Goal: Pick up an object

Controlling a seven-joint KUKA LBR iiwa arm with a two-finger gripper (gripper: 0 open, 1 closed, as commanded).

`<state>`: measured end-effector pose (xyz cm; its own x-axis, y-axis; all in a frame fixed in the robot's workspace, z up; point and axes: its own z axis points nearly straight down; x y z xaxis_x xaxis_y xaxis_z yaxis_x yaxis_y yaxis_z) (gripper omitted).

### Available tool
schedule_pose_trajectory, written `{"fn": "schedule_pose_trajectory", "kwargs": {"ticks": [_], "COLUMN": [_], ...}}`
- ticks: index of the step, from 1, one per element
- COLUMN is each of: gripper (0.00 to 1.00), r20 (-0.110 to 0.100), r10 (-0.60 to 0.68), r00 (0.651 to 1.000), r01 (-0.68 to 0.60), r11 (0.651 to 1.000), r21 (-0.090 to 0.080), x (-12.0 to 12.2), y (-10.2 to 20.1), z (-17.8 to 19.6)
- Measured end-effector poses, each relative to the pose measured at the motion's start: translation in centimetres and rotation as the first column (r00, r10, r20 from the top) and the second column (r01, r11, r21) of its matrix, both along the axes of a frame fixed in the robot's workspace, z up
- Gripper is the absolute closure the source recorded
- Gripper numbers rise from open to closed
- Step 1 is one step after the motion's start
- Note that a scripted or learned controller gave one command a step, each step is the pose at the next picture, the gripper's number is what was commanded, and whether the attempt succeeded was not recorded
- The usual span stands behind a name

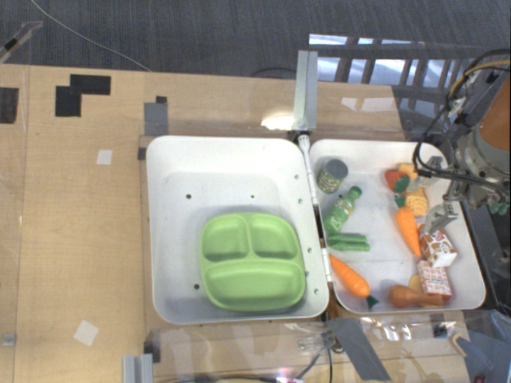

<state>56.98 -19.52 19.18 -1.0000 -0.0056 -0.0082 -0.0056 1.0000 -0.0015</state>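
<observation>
The right bin (375, 214) holds several toy foods: a grey-green can (331, 174), a green bottle (343, 207), a green pod (349, 242), an orange carrot (349, 276) by the left wall and a second carrot (409, 230). Two red-and-white cartons (437, 250) lie at the right side, above a brown sausage (411, 296). A red piece (397, 179) sits at the back. My gripper (441, 190) hangs over the bin's right side, above the upper carton and right of the second carrot. Its fingers stand apart and hold nothing.
The left bin (176, 182) carries a green divided plate (251, 262). A metal divider post (306, 94) rises behind the seam between the bins. Black cables loop around the arm (487, 134) at the right edge.
</observation>
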Motion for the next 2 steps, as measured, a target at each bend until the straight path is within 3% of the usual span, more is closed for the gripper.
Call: {"fn": "schedule_pose_trajectory", "kwargs": {"ticks": [1,2], "gripper": [0.0,0.0], "r20": [0.002,0.005], "r10": [-0.088,-0.08], "r00": [0.996,0.997], "r01": [0.088,0.08], "r11": [0.996,0.997], "r21": [0.0,-0.002], "x": [-4.13,-3.81], "y": [-0.9,-0.56], "z": [-9.6,-10.19]}}
